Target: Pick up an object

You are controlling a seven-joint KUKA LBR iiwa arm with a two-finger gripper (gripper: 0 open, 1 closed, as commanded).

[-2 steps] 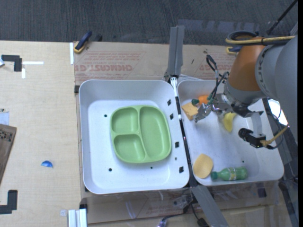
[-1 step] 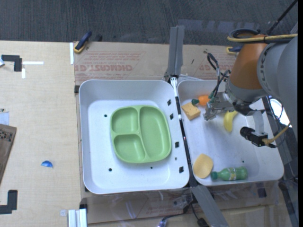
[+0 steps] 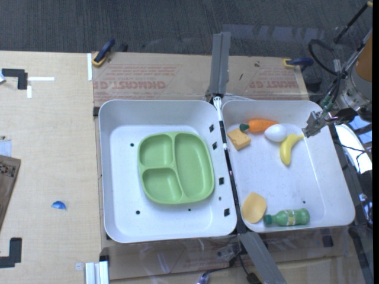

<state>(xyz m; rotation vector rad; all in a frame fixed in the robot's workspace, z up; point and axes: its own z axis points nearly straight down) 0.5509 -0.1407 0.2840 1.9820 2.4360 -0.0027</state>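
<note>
progress looks to be at the very start: nothing is lifted, and every object lies on a bin floor. the end effector (image 3: 312,125) hangs at the upper right edge of the right bin (image 3: 323,176), just beside the tip of the banana (image 3: 288,147); it is small and dark here, so i cannot tell how it is set or whether it has hold of anything, though no object appears raised with it. what is left, by my judgement, is the whole grasp and lift. the likeliest target is the banana, yellow, curved, lying flat, touching the white egg (image 3: 275,133). an orange carrot (image 3: 260,125) and a tan cheese wedge (image 3: 238,139) sit beside these. near the front wall lie a yellow chip (image 3: 254,207) and a green bottle (image 3: 288,218) on its side. the left bin (image 3: 118,176) holds a green divided plate (image 3: 176,167).
</note>
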